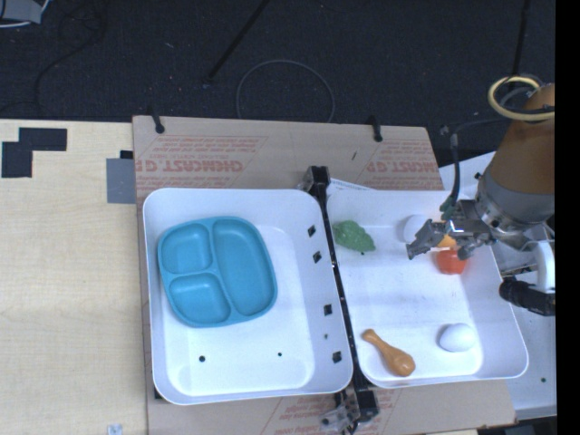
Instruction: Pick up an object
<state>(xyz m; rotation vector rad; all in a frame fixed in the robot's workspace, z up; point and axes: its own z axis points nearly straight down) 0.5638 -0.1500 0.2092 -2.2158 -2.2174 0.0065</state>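
Observation:
My gripper (441,240) hangs over the far right part of the right bin (408,288), beside a small red and orange object (450,259) that sits just under and right of it. A pale round thing (414,228) lies just left of the gripper. A green leafy toy (352,236) lies near the bin's far left. An orange-brown drumstick-shaped toy (390,352) and a white egg-like ball (457,337) rest near the front. Nothing shows clearly between the fingers.
The left bin (181,370) holds a blue divided plate (217,270). A black divider (330,288) runs between the two bins. Cardboard lies under both bins, and the wooden bench extends to the left.

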